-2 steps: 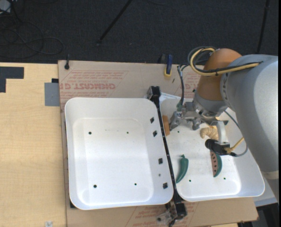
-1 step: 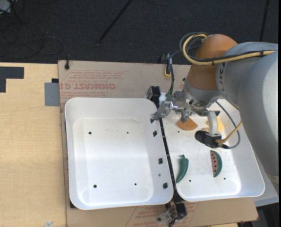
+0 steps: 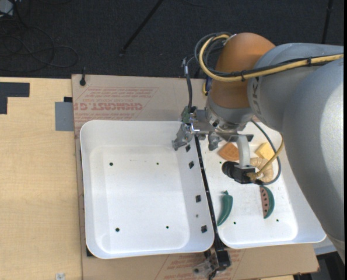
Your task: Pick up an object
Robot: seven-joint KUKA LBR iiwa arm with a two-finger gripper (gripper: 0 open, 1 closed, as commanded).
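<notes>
My gripper [image 3: 203,134] hangs over the back of the right bin [image 3: 284,229], close to the divider between the two bins. Just to its right lie an orange wedge [image 3: 229,151] and a pale yellow piece [image 3: 265,151], both partly covered by the wrist. Nearer the front of the same bin lie a green pepper [image 3: 225,207] by the divider and a watermelon slice [image 3: 267,202] to the right of it. No object shows between the gripper's parts.
The left bin [image 3: 97,174] is a shallow white tray with raised walls. Both bins rest on cardboard [image 3: 126,101] on the wooden bench. The big grey arm covers the right bin's far right side.
</notes>
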